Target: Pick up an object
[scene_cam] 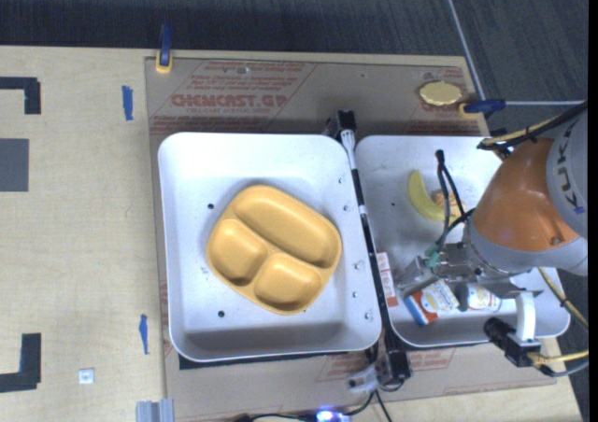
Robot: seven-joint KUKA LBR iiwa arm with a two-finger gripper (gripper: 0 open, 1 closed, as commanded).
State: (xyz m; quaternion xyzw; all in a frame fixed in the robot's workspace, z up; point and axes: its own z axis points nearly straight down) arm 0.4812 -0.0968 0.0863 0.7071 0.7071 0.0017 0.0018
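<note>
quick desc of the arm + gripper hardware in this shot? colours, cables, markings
The arm has a rounded orange band over a grey wrist section, with a lighter grey link at the right edge bearing part of dark lettering. Black cables loop along it, with a yellowish one near the bottom right. The gripper is grey metal with small green and red spots of wiring; its detail is too cluttered to read.

yellow tray [271,247], white bins [187,224], orange band [523,201]

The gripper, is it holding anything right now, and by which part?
Cannot be told. The gripper sits low in the right bin over a white packet, the arm hiding any contact.
</note>
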